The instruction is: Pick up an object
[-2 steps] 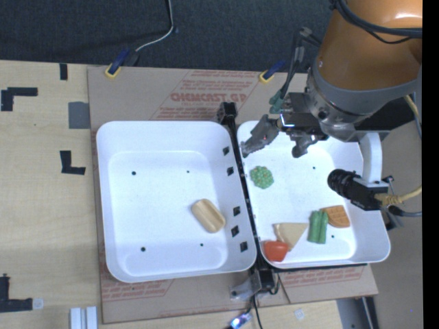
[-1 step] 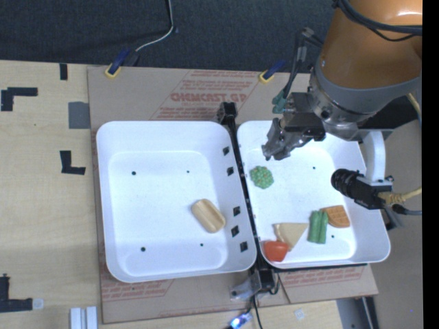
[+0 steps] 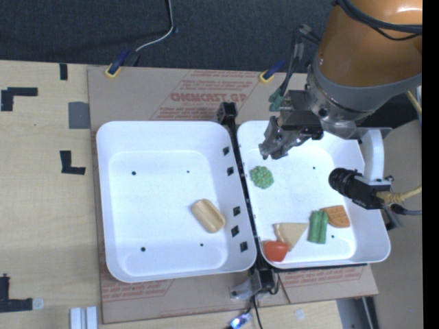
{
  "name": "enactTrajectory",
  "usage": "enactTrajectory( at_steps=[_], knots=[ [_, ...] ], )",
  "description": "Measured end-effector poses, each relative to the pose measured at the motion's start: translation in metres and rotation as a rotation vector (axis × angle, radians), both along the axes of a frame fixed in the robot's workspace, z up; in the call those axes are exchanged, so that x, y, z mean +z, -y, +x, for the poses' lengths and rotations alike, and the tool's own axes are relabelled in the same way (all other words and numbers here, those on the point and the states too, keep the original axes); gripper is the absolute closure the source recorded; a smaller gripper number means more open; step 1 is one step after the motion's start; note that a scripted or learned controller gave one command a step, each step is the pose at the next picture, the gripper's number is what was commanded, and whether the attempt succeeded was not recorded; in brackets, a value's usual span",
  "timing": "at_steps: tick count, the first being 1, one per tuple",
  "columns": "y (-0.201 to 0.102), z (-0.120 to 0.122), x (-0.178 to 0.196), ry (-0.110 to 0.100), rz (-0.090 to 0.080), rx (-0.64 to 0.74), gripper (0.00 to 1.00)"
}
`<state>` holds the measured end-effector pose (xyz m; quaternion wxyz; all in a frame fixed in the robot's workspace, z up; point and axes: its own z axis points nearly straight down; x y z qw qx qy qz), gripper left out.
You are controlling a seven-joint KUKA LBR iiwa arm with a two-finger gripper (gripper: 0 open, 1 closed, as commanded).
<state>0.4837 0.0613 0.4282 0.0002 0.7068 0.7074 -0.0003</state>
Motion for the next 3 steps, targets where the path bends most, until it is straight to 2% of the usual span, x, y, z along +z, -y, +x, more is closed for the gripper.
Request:
enactTrajectory(
  at_steps=[1,2,3],
  knots=[
    [0.000,0.039,-0.129,-0.011,-0.002,-0.001,1.00],
    [0.084,-0.003,-0.172,-0.009,-0.002,-0.010,1.00],
    [0.030,0.063,-0.164,0.003,0.001,0.006,1.00]
  ],
)
